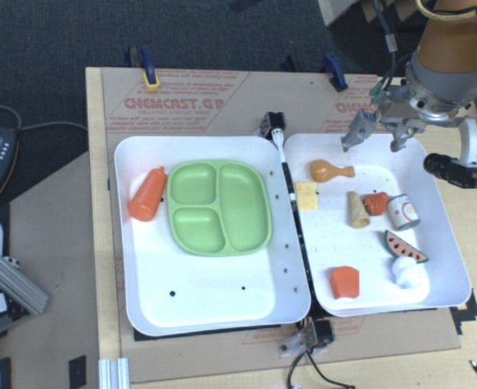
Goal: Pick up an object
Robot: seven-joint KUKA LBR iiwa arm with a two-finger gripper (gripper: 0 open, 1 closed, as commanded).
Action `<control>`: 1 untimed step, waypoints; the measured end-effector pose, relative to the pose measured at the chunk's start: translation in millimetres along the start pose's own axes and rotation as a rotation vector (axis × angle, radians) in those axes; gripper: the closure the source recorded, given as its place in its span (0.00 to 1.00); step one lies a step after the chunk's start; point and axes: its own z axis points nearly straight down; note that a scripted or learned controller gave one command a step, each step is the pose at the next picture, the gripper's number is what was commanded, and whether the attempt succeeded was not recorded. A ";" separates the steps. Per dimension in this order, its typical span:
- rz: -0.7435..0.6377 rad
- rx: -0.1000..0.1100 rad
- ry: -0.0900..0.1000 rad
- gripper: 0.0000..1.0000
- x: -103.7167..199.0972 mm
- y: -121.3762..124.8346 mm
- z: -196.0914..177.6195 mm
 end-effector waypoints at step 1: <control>-0.002 -0.014 -0.001 0.00 0.1 2.2 -7.8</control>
